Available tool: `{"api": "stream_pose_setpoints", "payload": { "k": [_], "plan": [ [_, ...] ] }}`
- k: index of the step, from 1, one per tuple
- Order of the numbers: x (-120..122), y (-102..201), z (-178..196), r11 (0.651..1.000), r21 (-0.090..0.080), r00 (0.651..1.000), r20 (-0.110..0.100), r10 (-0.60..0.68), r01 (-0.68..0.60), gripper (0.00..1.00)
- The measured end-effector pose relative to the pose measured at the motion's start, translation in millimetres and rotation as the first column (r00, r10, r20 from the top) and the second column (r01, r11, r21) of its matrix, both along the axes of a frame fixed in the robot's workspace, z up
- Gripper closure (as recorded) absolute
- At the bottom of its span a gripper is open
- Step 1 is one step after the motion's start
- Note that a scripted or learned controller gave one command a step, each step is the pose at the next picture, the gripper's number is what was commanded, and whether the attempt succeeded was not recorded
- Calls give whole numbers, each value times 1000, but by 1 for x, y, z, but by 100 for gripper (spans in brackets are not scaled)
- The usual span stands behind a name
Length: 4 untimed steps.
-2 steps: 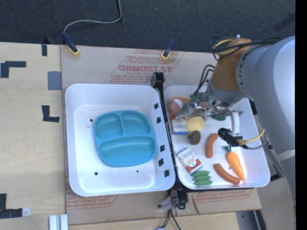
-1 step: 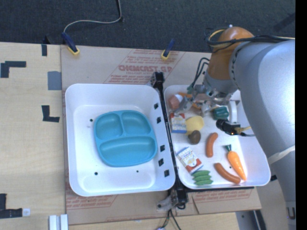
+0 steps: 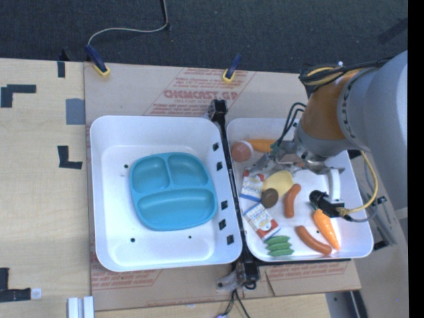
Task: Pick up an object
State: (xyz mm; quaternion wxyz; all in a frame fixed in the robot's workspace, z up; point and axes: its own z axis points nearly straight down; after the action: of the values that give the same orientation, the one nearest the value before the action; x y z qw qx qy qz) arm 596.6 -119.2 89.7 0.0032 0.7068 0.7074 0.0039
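The right bin holds several toy foods. Among them are a yellow pear-like piece, a brown lump, an orange sausage, a carrot, a red sausage and a green pea pod. A reddish ball and an orange piece lie at the bin's far left corner. My gripper hangs low over the bin's upper middle, just above the yellow piece and to the right of the orange piece. Nothing visibly sits in it.
In the left bin lies a blue divided plate. Two small printed packets rest beside the divider between the bins. The grey and orange arm covers the right bin's far right corner. A black cable loops above the carrot.
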Motion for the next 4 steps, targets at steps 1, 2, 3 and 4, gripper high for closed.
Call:
{"api": "stream_pose_setpoints", "payload": {
  "k": [1, 2, 3, 4],
  "plan": [
    [59, 5, 39, 1000, -2, 1000, -8, 0, 0, 0],
    [70, 22, 10, 1000, -3, 1000, -17, -2, 2, 0],
    [68, 21, 18, 1000, -5, 1000, -27, 0, 0, 100],
    [69, 21, 18, 1000, -5, 1000, -25, 0, 0, 0]
  ]
}}
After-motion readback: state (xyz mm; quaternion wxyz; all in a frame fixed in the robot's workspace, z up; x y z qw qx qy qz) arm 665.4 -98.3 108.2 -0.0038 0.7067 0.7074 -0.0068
